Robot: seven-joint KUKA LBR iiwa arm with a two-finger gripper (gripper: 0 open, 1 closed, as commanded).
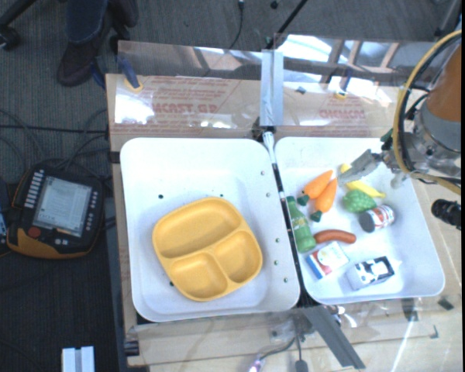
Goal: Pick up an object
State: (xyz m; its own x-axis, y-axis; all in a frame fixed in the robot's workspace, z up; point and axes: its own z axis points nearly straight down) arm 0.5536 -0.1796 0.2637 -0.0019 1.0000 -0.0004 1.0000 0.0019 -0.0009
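In the right half of the frame, the right-hand white bin [418, 281] holds a loose cluster of small toy foods, smooth and plastic-looking. Near its upper middle lie two orange carrots: the upper carrot [318, 184] is a tapered cone with its long axis running from lower left to upper right, and the lower carrot [326, 198] sits just beside it, stubbier and more upright in the picture. To their right is a yellow banana-shaped piece [364, 187], long axis nearly level, with a knobbly green item [358, 201] just below it. A small can [377, 218] lies on its side, its dark end facing left. Along the bin's left wall a green bottle [300, 225] lies with its long axis running top to bottom. A red sausage [335, 237] points roughly left to right, above a flat red-and-white packet [327, 260] and a white carton with dark print [371, 271].

The gripper [366, 163] reaches in from the upper right, a grey metal finger slanting down toward the banana-shaped piece and the carrots; whether the jaws are parted or closed cannot be told, and nothing is visibly between them.

The left white bin [139, 169] carries a glossy yellow divided plate [208, 248] with three rounded compartments, set at a slant. Both bins sit on the worktop.
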